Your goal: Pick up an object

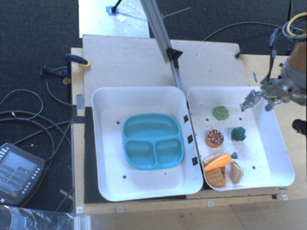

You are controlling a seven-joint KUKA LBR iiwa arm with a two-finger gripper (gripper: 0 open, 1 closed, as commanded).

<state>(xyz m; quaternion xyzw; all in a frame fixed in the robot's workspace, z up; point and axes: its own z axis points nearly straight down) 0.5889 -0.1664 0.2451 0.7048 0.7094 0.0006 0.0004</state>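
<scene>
I start with the bench [124, 61], a pale board carrying two shallow white bins side by side. The left bin [108, 143] holds a blue divided tray [152, 141] sitting near its middle, with bare floor all round it. The right bin [273, 143] holds the small things I could pick: a light green knobbly piece [220, 112] toward the far side, a dark green piece [238, 134] near the middle, a round doughnut-like piece [214, 138] just left of that, and at the near-left corner a crowded cluster of a carrot [218, 161], a waffle-like piece [216, 178] and a tan piece [235, 172], touching or overlapping.

The arm comes in from the right, and the gripper [261, 99] hangs over the far right part of the right bin, its two fingers spread apart with nothing between them. I judge this as the approach step: no object is chosen by contact yet, and nothing is lifted.

Next I would need to carry the open fingers toward one piece and descend. The two green pieces stand apart from their neighbours, so either gives room on both sides. The corner cluster looks awkward: pieces crowd each other and the bin wall is close. The bin's right half is bare floor, leaving free travel there.
</scene>
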